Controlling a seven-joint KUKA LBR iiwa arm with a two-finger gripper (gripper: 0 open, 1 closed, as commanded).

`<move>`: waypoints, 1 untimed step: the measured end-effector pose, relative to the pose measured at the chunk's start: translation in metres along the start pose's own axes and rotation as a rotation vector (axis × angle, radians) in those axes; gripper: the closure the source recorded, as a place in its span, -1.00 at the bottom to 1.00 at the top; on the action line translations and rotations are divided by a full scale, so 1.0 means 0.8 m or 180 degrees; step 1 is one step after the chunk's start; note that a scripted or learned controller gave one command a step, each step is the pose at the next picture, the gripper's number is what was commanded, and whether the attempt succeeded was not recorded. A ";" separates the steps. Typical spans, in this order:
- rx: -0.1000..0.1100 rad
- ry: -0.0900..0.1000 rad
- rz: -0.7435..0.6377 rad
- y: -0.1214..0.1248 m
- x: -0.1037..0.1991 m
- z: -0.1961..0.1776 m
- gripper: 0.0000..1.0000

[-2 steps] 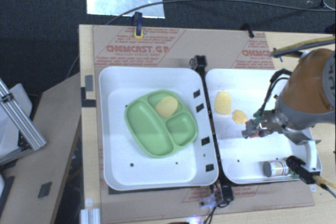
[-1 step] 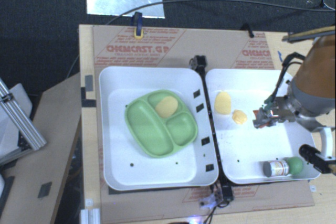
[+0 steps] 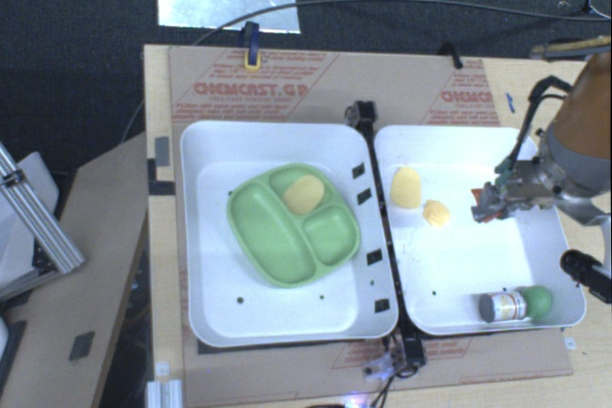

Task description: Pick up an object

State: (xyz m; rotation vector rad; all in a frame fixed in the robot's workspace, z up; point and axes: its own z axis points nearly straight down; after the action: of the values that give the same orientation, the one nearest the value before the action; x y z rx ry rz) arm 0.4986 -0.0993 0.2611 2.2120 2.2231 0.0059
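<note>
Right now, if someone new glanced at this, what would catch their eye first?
Probably the green divided plate in the left bin, with a yellow lump in its top compartment. Next, the gripper hovering over the right bin, near two yellow pieces.

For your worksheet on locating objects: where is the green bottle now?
The bottle lies on its side in the right bin, near its front right corner, below the gripper.

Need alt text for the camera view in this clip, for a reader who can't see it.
The claw hangs over the right bin, beside two yellow pieces, with a green-capped bottle lying near the bin's front edge. In the left bin, a green divided plate holds a third yellow piece.
</note>
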 end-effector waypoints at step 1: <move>0.0010 0.0006 -0.0014 0.035 0.054 0.020 1.00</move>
State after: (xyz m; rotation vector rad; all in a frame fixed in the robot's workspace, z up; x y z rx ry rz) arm 0.5268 -0.0562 0.2449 2.2097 2.2303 0.0043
